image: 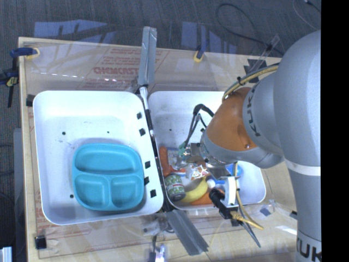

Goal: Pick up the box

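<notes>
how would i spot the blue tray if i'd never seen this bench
Look at the left white bin of the two. The blue tray lies flat in its near half: rounded, light blue, split into three compartments, unlike the small cluttered items in the right bin.

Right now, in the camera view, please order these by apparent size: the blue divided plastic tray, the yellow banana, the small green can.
1. Blue divided plastic tray, clearly largest.
2. Yellow banana, partly hidden by the arm.
3. Small green can; it looks close to the banana's visible part, so this order is unsure.

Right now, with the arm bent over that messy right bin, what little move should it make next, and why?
Probably lift straight up a little. The arm's wrist sits low over the pile, a banana and a can crowd the right bin, and no box shows between its fingers.
</notes>
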You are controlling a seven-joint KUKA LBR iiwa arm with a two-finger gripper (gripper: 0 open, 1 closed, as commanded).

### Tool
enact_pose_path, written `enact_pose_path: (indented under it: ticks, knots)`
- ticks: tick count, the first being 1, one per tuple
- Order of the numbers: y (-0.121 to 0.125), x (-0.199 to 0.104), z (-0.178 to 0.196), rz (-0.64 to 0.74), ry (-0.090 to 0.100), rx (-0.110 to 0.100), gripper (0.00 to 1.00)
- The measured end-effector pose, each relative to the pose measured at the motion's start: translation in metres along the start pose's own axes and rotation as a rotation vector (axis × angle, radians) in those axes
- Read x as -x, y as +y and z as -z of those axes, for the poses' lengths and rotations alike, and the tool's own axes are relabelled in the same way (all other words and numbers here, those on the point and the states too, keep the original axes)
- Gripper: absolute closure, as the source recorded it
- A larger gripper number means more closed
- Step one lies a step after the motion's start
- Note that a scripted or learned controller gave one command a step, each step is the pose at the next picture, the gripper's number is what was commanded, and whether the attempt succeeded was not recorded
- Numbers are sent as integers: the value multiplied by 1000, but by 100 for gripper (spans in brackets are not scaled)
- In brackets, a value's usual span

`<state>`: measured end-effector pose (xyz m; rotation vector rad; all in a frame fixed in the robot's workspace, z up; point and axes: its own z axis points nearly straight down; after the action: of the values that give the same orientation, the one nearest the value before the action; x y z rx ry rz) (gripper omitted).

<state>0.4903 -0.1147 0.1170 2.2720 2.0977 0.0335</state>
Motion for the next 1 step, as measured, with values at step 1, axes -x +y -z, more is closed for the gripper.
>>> enact_pose_path:
  ticks: [1]
  knots:
    - [-11,-67,154,345,26,-47,100]
